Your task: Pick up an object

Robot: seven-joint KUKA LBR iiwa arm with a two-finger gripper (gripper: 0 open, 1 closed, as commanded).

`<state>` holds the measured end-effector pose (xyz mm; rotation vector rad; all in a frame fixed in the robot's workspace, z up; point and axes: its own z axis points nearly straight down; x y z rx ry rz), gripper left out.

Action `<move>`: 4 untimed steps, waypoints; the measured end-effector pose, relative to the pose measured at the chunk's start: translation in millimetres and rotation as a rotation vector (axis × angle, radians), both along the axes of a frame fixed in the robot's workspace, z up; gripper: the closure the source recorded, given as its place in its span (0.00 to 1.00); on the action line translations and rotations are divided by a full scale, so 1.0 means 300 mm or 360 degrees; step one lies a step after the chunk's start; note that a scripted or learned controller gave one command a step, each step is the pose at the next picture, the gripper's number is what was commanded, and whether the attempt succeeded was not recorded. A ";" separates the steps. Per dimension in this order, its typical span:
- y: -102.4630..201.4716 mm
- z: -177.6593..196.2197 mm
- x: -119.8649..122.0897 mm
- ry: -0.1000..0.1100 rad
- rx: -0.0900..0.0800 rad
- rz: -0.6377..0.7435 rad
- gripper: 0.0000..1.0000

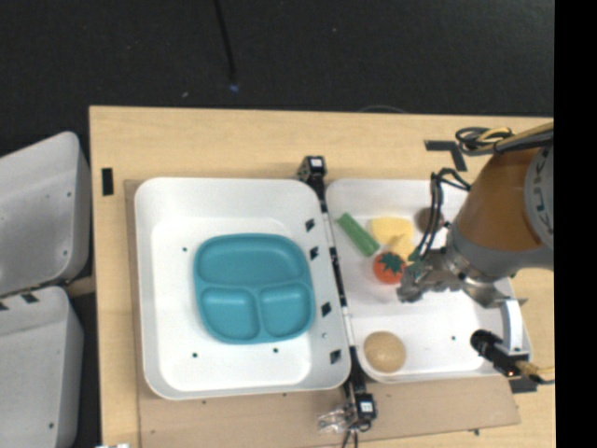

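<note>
In the right bin (pixel 438 339) lie a green stick (pixel 357 234), a yellow block (pixel 392 231), a red tomato-like piece with a green top (pixel 389 266) and a tan round bun (pixel 383 351). My gripper (pixel 413 283) hangs low in this bin, just right of the red piece and close to it. The orange wrist band (pixel 499 203) sits above it and hides part of the bin's right side. Nothing shows between the fingers.
The left bin (pixel 168 222) holds a teal divided plate (pixel 253 286). A black clip (pixel 311 167) sits at the top of the seam between the bins. Cables (pixel 480 140) lie on the bench at the upper right.
</note>
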<state>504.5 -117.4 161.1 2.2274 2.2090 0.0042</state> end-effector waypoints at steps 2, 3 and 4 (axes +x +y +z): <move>-0.016 0.215 0.021 0.0001 0.0001 0.0018 1.00; 0.175 0.199 0.053 0.0006 0.0005 0.0026 1.00; 0.337 0.234 0.085 0.0006 0.0005 0.0026 1.00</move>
